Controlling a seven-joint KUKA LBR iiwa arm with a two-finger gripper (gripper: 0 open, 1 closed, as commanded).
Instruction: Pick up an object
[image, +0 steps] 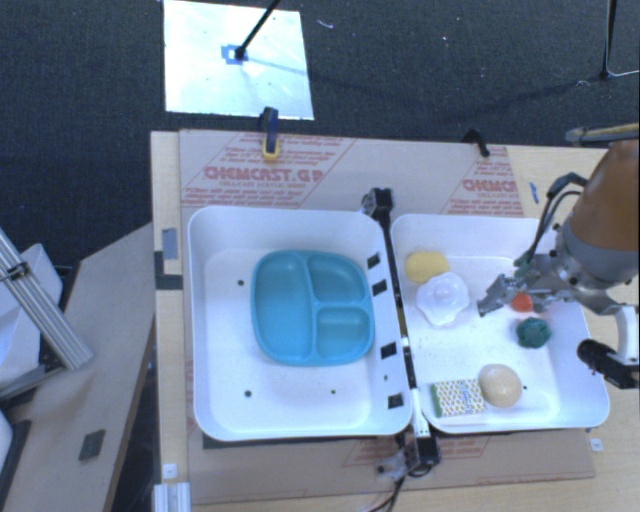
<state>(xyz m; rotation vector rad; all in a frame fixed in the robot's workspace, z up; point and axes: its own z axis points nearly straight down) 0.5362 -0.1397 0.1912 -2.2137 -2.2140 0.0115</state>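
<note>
The right bin (570, 405) holds several small objects: a yellow lemon-like piece (427, 265), a white rounded piece (442, 298), a small red-orange piece (522, 301), a dark teal lump (533, 332), a beige egg shape (500, 385) and a small patterned box (458, 398). My gripper (506, 296) reaches in from the right and hangs low over the bin's upper middle. It is right beside the red-orange piece, just right of the white piece and above the teal lump. The arm's body hides the bin's far right corner.
The left bin (215, 330) holds a blue divided plate (310, 307). A black divider strip (390, 300) runs between the two bins. Cardboard lies under both bins, with a yellow clamp (270, 148) at the back edge.
</note>
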